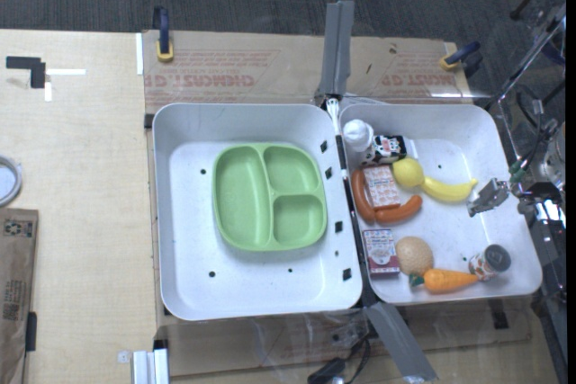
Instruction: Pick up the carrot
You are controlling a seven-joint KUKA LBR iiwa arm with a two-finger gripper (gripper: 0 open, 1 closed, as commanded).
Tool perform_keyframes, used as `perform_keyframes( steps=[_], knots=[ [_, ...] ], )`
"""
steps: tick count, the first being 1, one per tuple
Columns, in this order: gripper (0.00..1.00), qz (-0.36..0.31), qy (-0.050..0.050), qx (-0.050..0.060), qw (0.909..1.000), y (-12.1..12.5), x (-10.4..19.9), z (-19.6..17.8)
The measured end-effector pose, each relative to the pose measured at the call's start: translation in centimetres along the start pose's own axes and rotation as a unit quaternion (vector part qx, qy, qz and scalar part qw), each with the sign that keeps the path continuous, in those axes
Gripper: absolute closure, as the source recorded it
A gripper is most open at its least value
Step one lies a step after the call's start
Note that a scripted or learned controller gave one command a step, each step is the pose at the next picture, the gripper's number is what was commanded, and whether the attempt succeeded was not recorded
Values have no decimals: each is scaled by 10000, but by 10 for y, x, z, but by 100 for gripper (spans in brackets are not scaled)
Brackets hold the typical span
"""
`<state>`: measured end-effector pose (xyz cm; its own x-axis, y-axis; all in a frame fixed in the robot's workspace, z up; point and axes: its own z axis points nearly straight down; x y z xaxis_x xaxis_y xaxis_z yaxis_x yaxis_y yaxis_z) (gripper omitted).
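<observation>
— One carrot (449, 281) lay where?
— Along the right bin's (468, 117) front wall, between a potato (415, 254) and a small can (490, 261).
— And the gripper (489, 195)?
— Hovering beside the banana (448, 187), its grip unclear.

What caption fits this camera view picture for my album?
Orange toy carrot lies in the right white bin beside a tan ball; the gripper is above.

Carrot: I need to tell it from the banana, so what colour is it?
Orange, with a green stub end; the carrot shows best in the camera view.
</observation>
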<state>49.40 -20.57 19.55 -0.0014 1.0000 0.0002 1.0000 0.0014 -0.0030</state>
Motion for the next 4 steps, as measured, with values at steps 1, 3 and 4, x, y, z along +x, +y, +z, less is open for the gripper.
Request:
perform_keyframes(
  steps=[1, 3, 4],
  knots=[
    [0, 2311, 5, 15, 9729, -17, 70, 57],
    [100, 4222, -7, 29, 9065, -17, 113, 98],
    [100, 4631, -12, 11, 8863, 27, 114, 5]
  ],
)
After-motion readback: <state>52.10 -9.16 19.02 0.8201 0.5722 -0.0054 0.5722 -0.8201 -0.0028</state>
